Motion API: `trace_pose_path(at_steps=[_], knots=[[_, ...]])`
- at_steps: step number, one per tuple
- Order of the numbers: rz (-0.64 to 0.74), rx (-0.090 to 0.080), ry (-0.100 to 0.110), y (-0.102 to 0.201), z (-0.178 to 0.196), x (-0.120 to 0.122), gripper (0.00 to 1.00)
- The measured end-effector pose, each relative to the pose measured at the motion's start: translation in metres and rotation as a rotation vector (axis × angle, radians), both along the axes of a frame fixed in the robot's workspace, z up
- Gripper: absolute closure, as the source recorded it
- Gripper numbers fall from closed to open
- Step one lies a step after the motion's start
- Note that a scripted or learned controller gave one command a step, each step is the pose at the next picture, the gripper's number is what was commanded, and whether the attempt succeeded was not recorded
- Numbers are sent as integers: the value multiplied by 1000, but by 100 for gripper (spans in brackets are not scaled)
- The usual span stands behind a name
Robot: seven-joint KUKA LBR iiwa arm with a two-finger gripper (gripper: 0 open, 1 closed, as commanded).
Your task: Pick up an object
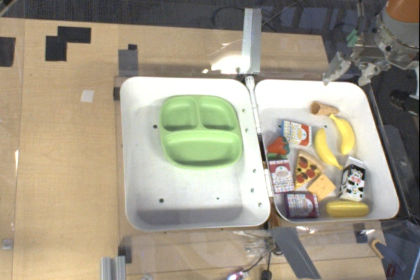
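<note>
Arm [400, 16] cut off top right; strawberry [278, 145] half hidden behind carton [295, 132]

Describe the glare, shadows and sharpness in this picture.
Camera view: a bright glare patch sits on the bench just behind the left bin; a soft shadow greys that bin's near floor in front of the green tray. The toys in the right bin are evenly lit but soft in detail. The gripper looks slightly blurred.
</note>
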State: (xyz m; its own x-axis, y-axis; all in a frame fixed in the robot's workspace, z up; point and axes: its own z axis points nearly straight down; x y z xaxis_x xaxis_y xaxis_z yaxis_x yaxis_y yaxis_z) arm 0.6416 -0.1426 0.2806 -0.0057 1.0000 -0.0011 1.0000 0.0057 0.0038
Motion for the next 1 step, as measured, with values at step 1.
trace_pose_path(at_steps=[1], knots=[[60, 1, 2, 57, -131, 28, 0]])
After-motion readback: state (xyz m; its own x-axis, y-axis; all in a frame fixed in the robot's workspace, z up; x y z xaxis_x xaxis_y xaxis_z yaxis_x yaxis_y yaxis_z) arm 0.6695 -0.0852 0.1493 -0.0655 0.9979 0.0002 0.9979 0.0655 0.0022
